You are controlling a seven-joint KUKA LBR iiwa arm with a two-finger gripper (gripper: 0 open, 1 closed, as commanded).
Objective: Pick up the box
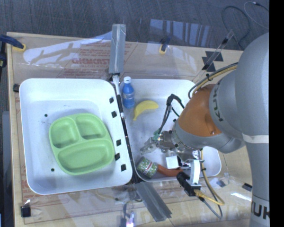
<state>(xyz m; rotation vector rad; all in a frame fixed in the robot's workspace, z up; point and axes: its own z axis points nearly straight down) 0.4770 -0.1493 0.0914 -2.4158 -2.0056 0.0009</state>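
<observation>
Glossy white plastic bins [33, 91], matt green plastic divided tray [81, 144], smooth yellow banana [146, 108] (plastic-looking), blue plastic bottle [128, 93], pale wooden table [180, 52], sheeted in clear film.

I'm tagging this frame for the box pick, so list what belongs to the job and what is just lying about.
Job:
- end effector
- small white block beneath it, possibly the box, too hidden to be sure
- right bin

Lying about:
- blue water bottle
- banana
- green divided plate
- left bin
- green-and-white round item
- orange-red item
</observation>
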